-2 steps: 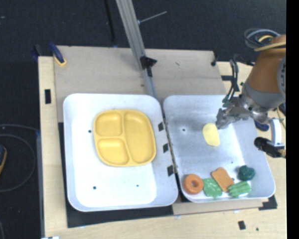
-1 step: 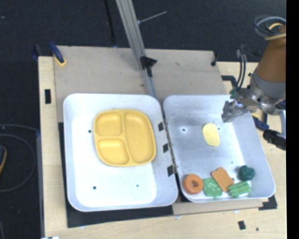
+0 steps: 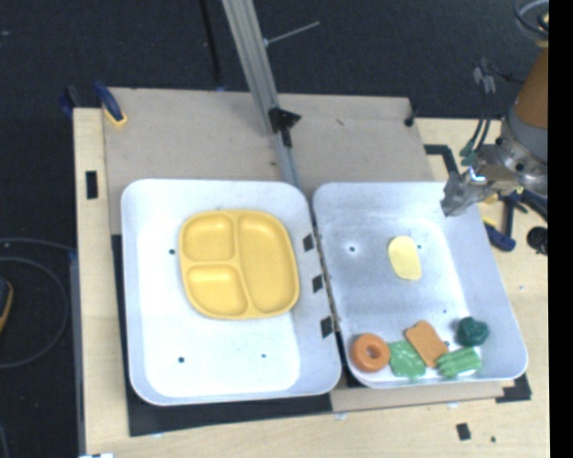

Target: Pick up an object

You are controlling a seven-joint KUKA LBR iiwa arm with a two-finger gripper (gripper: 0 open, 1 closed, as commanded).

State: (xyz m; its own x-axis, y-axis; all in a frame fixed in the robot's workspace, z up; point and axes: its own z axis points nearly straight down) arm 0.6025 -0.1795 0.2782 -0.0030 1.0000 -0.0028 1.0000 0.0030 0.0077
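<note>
The right bin (image 3: 363, 219) holds a pale yellow oval piece (image 3: 405, 258) near its middle. Along its near edge lie an orange ring (image 3: 370, 351), a light green lump (image 3: 406, 361), an orange-brown block (image 3: 425, 342), a green ridged piece (image 3: 458, 362) and a dark green lump (image 3: 473, 331). My gripper (image 3: 456, 201) hangs at the right bin's far right corner, above the rim, well away from every object. Nothing shows between its fingers.
The left bin (image 3: 153, 351) carries a yellow divided plate (image 3: 239, 262). A metal pole (image 3: 253, 65) slants up from between the bins at the back. Blue clamps (image 3: 501, 237) sit by the bench's right edge.
</note>
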